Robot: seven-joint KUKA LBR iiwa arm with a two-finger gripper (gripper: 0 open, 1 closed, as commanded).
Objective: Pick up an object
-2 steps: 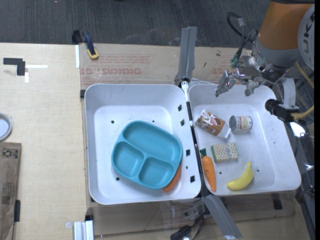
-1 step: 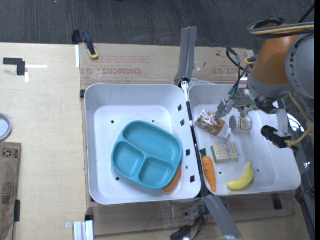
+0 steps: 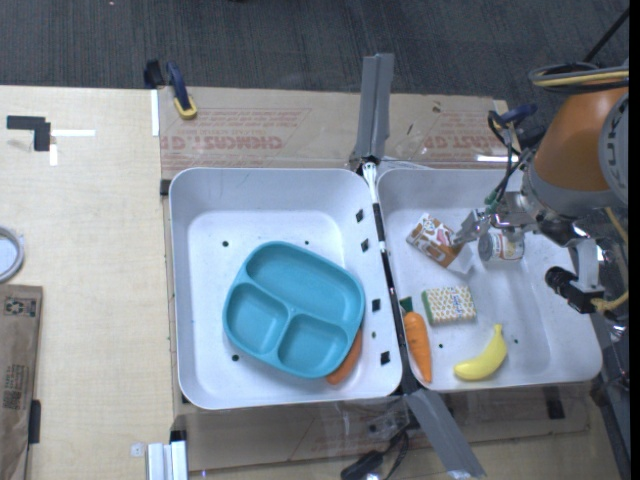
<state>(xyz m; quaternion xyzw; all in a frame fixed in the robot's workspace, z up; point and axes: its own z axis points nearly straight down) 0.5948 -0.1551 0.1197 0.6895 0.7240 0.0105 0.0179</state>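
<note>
In the right bin (image 3: pixel 560 368), my gripper (image 3: pixel 492 240) hangs low near the back, just right of a small printed snack packet (image 3: pixel 432 240). Nearer the front lie a pale yellow-green block (image 3: pixel 448 304), a carrot (image 3: pixel 418 344) against the left wall and a banana (image 3: pixel 482 356). No object is visibly lifted by the gripper. The grey arm with its orange band (image 3: pixel 580 153) comes in from the right.
The left bin (image 3: pixel 200 228) holds a blue divided plate (image 3: pixel 292 308) with an orange object (image 3: pixel 345 364) poking out from under its front right edge. A grey divider post (image 3: pixel 375 108) stands between the bins at the back. Cables run along the right edge.
</note>
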